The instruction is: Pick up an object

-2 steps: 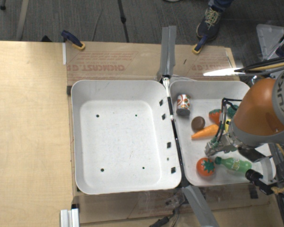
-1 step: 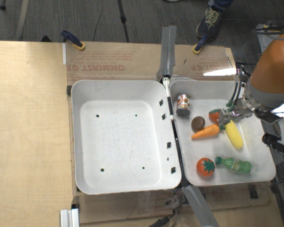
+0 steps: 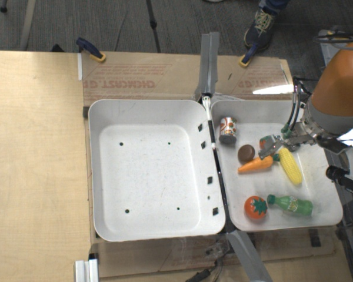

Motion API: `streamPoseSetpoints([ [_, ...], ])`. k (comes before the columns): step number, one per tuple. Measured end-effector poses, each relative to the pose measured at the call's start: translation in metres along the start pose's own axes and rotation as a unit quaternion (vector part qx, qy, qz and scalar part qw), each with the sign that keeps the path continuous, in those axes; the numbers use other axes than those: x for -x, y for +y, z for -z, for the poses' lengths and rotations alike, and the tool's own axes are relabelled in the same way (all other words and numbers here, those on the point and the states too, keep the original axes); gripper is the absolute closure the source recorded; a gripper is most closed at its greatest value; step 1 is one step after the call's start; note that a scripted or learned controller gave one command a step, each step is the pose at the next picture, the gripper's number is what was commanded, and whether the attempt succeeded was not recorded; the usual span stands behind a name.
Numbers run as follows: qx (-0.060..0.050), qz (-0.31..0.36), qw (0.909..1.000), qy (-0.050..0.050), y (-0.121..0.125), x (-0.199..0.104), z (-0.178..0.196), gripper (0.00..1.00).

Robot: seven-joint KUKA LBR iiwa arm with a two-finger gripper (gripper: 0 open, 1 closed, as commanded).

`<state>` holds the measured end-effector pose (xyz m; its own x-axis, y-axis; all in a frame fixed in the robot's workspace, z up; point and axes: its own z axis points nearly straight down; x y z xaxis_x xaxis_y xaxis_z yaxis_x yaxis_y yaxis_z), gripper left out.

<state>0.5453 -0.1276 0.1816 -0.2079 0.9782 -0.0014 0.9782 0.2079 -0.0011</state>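
The right bin (image 3: 282, 224) holds several items. A small can (image 3: 227, 130) lies near its back left corner. A brown round object (image 3: 246, 153) sits beside an orange carrot (image 3: 256, 165). A yellow corn cob (image 3: 291, 164) lies to the carrot's right. At the front are a red tomato (image 3: 255, 207) and a green bottle (image 3: 290, 205) on its side. My gripper (image 3: 275, 148) hangs low over the bin's middle, just above the carrot's right end and the top of the corn. A small red and green object (image 3: 265, 140) peeks out beside it, partly hidden.
The left bin (image 3: 147, 175) sits next to the right one, joined along a grey divider (image 3: 209, 69). Cardboard (image 3: 141, 78) lies behind the bins with two clamps on it. A person's feet (image 3: 260, 22) stand beyond the bench.
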Motion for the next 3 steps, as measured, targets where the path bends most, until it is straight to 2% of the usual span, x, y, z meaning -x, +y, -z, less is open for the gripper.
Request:
streamPoseSetpoints([
  [1,0.000,-0.052,0.9986,0.000,-0.007,0.060,-0.087,0.00],
  [2,0.000,0.029,0.9996,0.000,0.047,-0.019,-0.090,0.00],
  [3,0.000,-0.047,0.9989,0.000,0.071,-0.015,-0.090,0.00],
])
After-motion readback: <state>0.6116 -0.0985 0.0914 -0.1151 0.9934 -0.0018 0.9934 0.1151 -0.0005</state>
